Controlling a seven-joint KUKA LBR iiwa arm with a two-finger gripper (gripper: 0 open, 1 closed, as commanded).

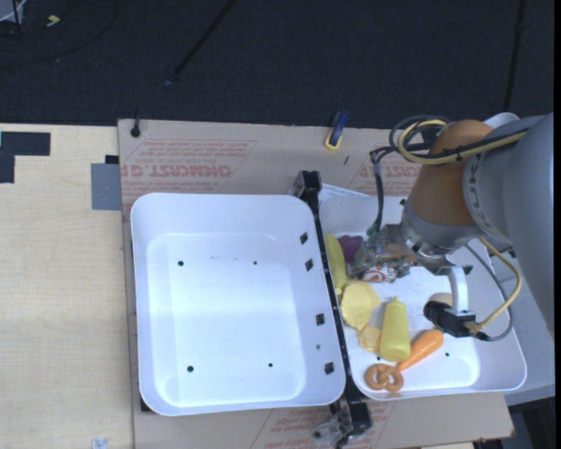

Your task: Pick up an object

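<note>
- The right bin sits at the lower right of the frame and holds a cluster of small toy foods — a yellow bottle-shaped piece, an orange carrot, a pretzel, a pale yellow lump and a long yellow piece along the bin's left wall.
- They look like light, stiff, smooth plastic, so likely slippery; the bottle-shaped piece seems the easiest pick, pinched across its narrow sides.
- The end effector hangs low over the upper part of the cluster, beside a red-and-white item — whether it is open, or touching anything, I cannot tell.
- The left bin fills the frame's middle.
</note>
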